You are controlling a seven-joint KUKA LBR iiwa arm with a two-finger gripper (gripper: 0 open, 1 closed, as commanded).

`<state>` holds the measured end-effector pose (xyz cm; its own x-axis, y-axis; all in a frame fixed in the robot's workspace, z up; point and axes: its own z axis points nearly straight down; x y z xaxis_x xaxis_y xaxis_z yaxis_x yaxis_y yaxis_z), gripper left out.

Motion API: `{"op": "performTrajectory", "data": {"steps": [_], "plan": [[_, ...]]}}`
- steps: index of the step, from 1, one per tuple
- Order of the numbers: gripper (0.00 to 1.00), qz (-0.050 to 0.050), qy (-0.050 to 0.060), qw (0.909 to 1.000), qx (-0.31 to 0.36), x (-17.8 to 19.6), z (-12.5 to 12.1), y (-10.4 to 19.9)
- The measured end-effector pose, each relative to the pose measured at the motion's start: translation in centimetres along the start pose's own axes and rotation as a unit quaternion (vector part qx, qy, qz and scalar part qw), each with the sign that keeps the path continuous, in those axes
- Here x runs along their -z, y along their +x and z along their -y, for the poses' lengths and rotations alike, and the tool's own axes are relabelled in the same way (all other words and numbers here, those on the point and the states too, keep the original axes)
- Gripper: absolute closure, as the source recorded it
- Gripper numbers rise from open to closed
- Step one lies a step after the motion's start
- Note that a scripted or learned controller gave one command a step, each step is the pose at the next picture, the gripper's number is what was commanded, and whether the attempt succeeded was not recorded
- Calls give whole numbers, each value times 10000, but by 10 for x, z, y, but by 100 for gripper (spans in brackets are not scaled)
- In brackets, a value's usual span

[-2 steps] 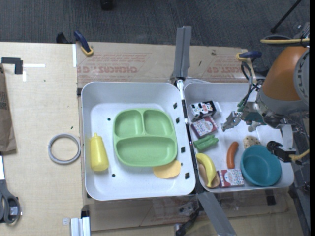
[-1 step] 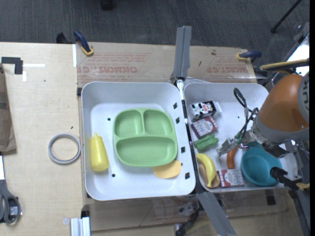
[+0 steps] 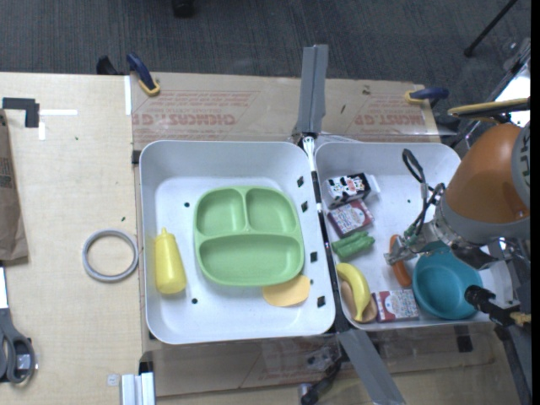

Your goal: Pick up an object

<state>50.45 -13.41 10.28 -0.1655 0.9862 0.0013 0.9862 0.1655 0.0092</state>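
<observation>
My gripper (image 3: pixel 411 247) is low in the right bin (image 3: pixel 384 154), just left of a teal bowl (image 3: pixel 445 285). Right beside it lies a small orange-red thing (image 3: pixel 399 271), partly hidden by the gripper; whether the two touch is unclear. In the same bin are a black-and-white packet (image 3: pixel 348 187), a maroon packet (image 3: pixel 349 218), a green vegetable (image 3: pixel 353 245), a banana (image 3: pixel 355 288) and a red-and-white box (image 3: pixel 396 305). The arm's orange band (image 3: pixel 489 180) covers the bin's right side.
The left bin (image 3: pixel 160 310) holds a green divided plate (image 3: pixel 249 235), a yellow bottle (image 3: pixel 169 261) and a flat yellow-orange piece (image 3: pixel 287 293). On the bench to the left lie a grey ring (image 3: pixel 110 254) and scissors (image 3: pixel 14 354).
</observation>
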Motion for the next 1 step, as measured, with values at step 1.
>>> {"op": "performTrajectory", "data": {"steps": [1], "plan": [[100, 17, 54, 9955, -944, 88, -74, 33]]}}
